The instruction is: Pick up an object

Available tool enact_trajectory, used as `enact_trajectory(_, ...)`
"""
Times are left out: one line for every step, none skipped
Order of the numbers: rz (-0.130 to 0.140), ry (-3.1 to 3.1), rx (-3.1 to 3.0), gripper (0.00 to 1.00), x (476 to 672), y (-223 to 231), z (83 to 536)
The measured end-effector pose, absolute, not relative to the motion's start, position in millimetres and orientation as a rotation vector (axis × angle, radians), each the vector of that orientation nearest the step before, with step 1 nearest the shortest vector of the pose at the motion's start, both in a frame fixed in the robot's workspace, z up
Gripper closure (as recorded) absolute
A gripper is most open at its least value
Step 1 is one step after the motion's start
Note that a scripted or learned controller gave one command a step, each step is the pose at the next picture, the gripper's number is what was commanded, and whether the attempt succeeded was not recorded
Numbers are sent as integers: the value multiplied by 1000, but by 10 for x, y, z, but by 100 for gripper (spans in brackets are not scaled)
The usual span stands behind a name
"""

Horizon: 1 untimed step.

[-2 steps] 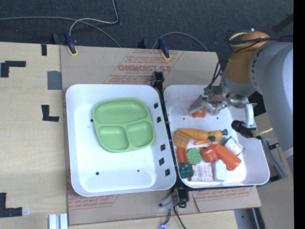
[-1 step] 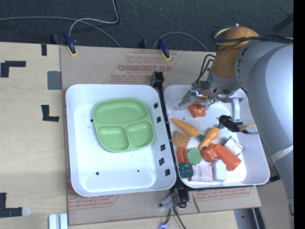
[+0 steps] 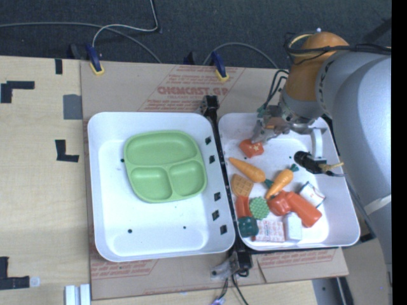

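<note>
My gripper (image 3: 259,137) hangs low over the back left part of the right bin (image 3: 343,234). Its tip is right at a small red toy with a green top (image 3: 252,149) that lies on the bin floor, and I cannot see whether the toy is gripped. Just in front of the toy lies an orange carrot (image 3: 248,169), and a second carrot (image 3: 280,183) lies to its right.
The right bin also holds a tan waffle piece (image 3: 241,185), a round green piece (image 3: 259,207), a dark green cube (image 3: 247,226), a big red toy (image 3: 294,206) and a white packet (image 3: 271,230). A green divided plate (image 3: 166,165) sits in the left bin (image 3: 108,234).
</note>
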State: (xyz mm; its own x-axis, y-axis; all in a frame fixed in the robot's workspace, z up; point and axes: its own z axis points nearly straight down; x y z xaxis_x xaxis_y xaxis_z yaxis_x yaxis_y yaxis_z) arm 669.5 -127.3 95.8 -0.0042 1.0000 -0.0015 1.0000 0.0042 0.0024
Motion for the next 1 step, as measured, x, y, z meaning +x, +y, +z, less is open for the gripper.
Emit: enact_trajectory(1,2224,2215,0,6694,-1273,956)
